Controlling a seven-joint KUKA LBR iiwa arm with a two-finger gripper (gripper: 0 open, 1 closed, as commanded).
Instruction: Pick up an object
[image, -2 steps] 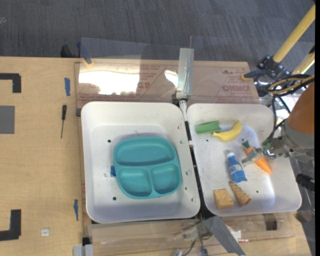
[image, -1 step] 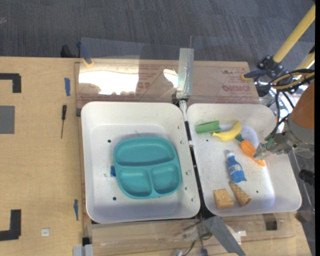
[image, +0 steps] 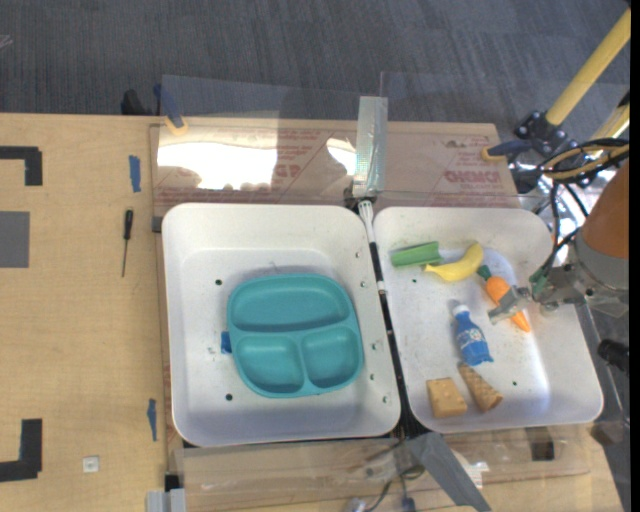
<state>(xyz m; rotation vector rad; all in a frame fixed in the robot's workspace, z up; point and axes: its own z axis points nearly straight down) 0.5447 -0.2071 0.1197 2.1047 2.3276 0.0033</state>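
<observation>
Gripper hangs at three o'clock in the right bin; whether it is open I cannot tell. Left bin holds a teal divided plate. Right bin holds a blue bottle, banana, green block, two bread pieces and orange carrot beside the gripper.

tray in left bin, banana in right bin

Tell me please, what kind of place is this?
Probably a robotics lab bench for picking tests: two white bins, toy food such as a banana, and a robot arm reaching in.
</observation>
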